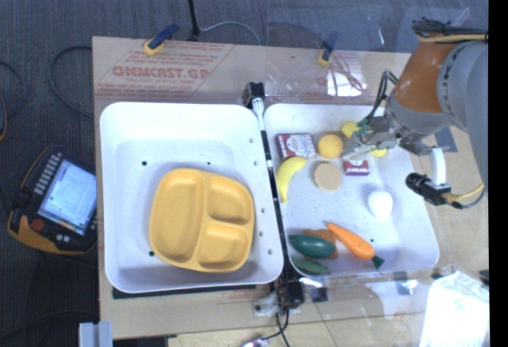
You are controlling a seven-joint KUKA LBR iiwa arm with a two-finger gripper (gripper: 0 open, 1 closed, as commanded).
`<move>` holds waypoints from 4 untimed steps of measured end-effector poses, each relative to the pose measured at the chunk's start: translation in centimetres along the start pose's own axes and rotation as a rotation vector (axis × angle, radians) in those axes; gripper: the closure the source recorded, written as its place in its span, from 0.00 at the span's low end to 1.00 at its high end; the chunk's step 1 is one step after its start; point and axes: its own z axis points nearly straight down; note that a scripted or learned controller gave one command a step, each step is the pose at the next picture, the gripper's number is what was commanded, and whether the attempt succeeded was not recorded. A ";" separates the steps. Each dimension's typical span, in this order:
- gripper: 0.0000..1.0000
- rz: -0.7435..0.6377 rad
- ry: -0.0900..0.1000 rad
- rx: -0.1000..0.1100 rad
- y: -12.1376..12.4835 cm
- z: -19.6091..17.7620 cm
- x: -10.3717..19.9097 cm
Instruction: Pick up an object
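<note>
My gripper (367, 139) hangs over the back of the right bin (417, 238), beside a yellow lemon-like fruit (330, 146) and above a small red packet (356, 167). A second small yellow piece (349, 129) sits just left of the fingers. Also in this bin are a red-and-white box (296, 146), a banana (287, 176), a tan round disc (327, 176), a white egg (380, 203), an orange carrot (351, 240) and a green vegetable (311, 245). I see nothing lifted between the fingers.
The left bin (119, 131) holds a yellow divided tray (202, 219). A black cable clip (254, 93) stands at the back where the two bins meet. A handheld pendant (57, 198) lies on the floor to the left.
</note>
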 end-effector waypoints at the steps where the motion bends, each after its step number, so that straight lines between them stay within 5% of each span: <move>1: 1.00 0.323 0.002 0.002 -2.0 1.2 3.6; 2: 1.00 0.688 0.001 0.048 -7.3 -9.3 10.3; 3: 1.00 0.777 -0.002 0.050 -7.5 -12.0 16.0; 4: 1.00 1.032 -0.011 0.051 -11.1 -15.3 11.1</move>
